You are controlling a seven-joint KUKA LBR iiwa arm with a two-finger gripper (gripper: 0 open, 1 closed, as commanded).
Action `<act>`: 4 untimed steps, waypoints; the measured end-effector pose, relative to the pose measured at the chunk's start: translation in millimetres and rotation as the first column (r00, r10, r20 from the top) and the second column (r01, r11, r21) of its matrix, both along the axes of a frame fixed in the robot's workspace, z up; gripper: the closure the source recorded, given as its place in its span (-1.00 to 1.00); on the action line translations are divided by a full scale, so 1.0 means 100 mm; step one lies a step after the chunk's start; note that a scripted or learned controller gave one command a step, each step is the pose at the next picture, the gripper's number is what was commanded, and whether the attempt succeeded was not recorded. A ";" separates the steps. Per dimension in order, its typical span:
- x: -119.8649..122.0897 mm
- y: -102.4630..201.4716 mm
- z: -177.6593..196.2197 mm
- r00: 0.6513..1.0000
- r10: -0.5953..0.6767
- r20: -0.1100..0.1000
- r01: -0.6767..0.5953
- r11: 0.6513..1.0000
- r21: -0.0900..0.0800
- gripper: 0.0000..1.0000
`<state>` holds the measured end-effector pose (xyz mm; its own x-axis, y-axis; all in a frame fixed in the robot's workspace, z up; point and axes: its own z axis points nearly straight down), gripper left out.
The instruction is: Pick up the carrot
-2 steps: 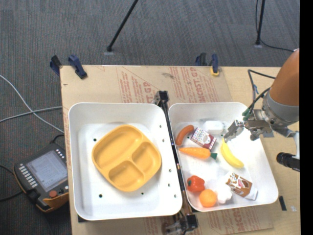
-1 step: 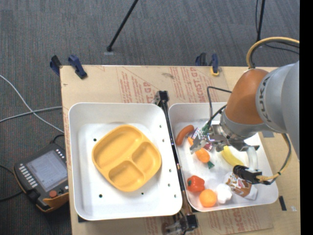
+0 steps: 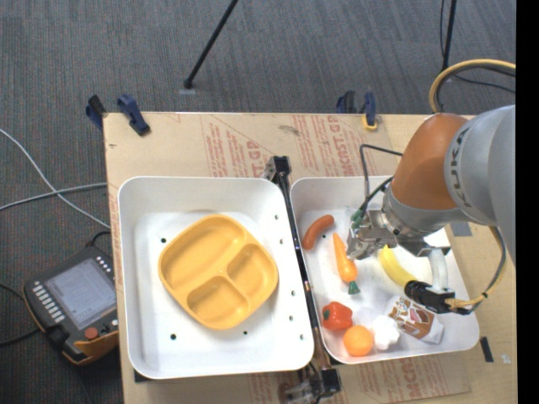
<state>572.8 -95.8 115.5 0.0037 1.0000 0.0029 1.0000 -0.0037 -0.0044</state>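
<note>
The carrot (image 3: 344,260) lies in the right bin (image 3: 333,190), left of its middle. It is orange and slim, with its green stub pointing toward the front. My gripper (image 3: 362,240) hangs low just to the carrot's right, by its upper half. The wrist body hides how it meets the carrot.
Around the carrot lie a sausage (image 3: 317,231), a banana (image 3: 394,268), a red pepper (image 3: 337,315), an orange (image 3: 358,341), a white lump (image 3: 386,333) and a small carton (image 3: 417,319). The left bin (image 3: 135,225) holds a yellow divided plate (image 3: 219,270).
</note>
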 end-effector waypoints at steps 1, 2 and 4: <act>0.00 0.00 0.00 1.000 -0.001 0.000 0.001 1.000 0.000 -1.00; -0.28 -0.29 -0.29 1.000 0.002 0.000 -0.002 1.000 -0.002 -1.00; -0.24 0.65 0.79 1.000 0.006 0.004 -0.006 1.000 -0.001 1.00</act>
